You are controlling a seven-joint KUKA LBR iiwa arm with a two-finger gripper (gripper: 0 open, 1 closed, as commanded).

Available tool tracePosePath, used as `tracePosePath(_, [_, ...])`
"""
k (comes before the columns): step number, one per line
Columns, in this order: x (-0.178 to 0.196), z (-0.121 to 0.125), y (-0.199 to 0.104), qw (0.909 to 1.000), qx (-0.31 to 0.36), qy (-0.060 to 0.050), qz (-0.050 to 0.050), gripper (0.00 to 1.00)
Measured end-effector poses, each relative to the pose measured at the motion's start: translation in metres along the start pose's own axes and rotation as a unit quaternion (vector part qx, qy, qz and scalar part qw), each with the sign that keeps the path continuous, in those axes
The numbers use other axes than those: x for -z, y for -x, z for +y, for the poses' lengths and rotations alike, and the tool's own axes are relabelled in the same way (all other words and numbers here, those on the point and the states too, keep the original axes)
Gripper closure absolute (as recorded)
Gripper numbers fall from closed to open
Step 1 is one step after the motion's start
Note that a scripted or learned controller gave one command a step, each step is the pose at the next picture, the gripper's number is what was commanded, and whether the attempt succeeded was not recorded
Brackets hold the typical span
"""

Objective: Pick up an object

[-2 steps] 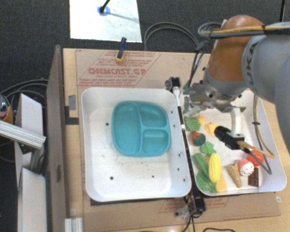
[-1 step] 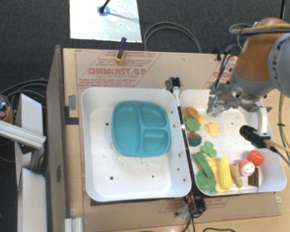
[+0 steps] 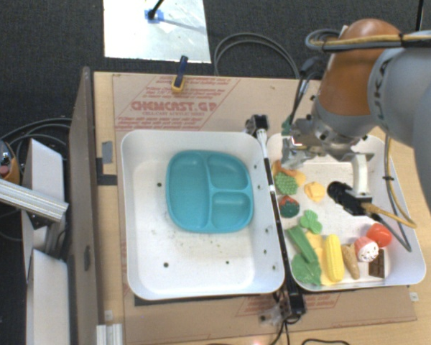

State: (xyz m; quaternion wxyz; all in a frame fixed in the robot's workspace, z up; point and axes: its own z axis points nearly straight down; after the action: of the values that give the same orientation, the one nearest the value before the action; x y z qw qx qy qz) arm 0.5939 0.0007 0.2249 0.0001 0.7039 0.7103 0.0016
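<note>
My claw [image 3: 296, 152], grip state indeterminate, hovers above the right bin [image 3: 409, 264]; smooth yellow corn cob [image 3: 332, 256] lies lengthwise, near-to-far.

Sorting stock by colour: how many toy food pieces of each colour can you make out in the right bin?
Green: 4
Yellow: 2
Orange or red: 2
Other (tan, white, brown): 3
Total: 11; overlaps make it approximate.

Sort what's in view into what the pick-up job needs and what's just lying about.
Job:
- hand, low over the right bin
- toy food there: corn cob, green pea pod, yellow piece, red piece

Lying about:
- teal divided plate in the left bin
- yellow clamp on the cardboard
</note>
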Motion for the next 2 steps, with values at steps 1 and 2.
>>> tracePosePath(1, [0.0, 0.0, 0.004, 1.0, -0.002, 0.0, -0.001, 0.0])
tracePosePath(2, [-0.043, -0.037, -0.098, 1.0, 0.002, -0.004, 0.001, 0.0])
